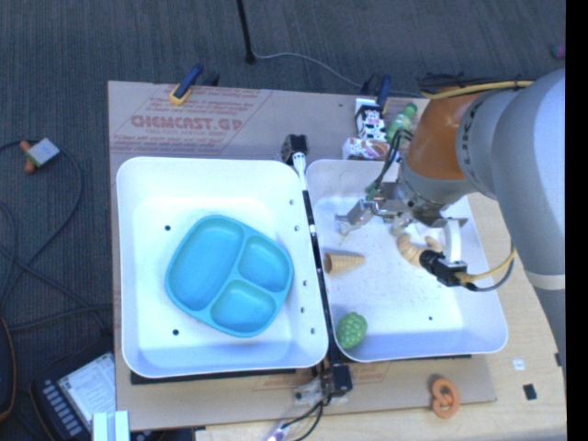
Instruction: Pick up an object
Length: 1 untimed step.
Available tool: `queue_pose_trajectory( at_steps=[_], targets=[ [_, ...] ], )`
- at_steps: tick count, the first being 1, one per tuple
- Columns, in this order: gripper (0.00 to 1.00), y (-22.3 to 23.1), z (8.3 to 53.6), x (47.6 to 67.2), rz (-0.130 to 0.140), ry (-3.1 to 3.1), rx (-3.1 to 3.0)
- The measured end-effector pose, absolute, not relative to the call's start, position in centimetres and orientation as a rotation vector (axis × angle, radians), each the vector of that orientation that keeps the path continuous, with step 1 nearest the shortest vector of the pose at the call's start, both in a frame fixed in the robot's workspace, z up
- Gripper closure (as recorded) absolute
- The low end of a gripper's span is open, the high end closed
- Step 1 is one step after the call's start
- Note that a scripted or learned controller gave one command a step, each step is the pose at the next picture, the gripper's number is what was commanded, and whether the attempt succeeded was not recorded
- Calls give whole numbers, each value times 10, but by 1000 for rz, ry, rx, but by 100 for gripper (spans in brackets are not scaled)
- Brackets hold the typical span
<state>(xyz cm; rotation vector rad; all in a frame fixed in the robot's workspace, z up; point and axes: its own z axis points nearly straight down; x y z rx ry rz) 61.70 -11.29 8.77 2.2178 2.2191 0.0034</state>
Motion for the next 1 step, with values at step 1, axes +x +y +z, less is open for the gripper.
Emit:
queue_pose_trajectory(
  at_steps=[1],
  targets=[
    [100, -114, 98, 618, 4, 2215, 2216]
  ],
)
